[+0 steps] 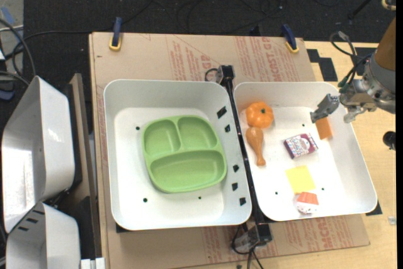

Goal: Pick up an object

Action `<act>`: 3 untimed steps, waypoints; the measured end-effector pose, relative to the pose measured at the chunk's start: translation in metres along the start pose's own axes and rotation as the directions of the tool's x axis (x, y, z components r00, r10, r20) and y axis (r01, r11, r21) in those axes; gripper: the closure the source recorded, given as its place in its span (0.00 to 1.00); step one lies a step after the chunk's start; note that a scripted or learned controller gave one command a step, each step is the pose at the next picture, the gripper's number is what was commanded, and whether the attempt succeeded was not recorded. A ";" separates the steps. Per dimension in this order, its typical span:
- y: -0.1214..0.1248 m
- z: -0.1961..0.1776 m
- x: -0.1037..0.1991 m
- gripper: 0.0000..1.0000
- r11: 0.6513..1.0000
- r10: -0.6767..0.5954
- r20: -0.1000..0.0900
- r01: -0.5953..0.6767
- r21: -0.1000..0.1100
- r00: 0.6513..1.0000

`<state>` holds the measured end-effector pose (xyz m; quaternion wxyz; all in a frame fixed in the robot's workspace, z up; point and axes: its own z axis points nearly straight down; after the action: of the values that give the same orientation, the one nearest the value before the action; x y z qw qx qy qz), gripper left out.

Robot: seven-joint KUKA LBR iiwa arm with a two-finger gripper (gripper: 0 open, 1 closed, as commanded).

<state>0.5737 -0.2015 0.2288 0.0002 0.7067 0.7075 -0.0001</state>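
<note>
The tool (337,109), its grip state impossible to tell, hovers over the right bin (362,154) near the orange block (323,128); it should centre above that block before descending.

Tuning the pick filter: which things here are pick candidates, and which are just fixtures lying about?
Pick candidates, right bin:
orange pumpkin
drumstick
purple carton
yellow block
orange block
red-and-white item
The gripper hovers by the orange block.

Not candidates:
green divided plate, left bin
blue-and-yellow clamps
</note>
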 end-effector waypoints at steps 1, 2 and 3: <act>0.017 0.140 -0.019 0.00 1.000 0.004 -0.007 -0.004 -0.004 1.000; 0.019 0.122 -0.020 1.00 1.000 0.000 0.001 0.000 -0.011 1.000; 0.025 0.027 0.054 1.00 1.000 -0.007 0.000 0.007 -0.007 1.000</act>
<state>0.5988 -0.1474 0.2012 0.0024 0.7042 0.7100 0.0023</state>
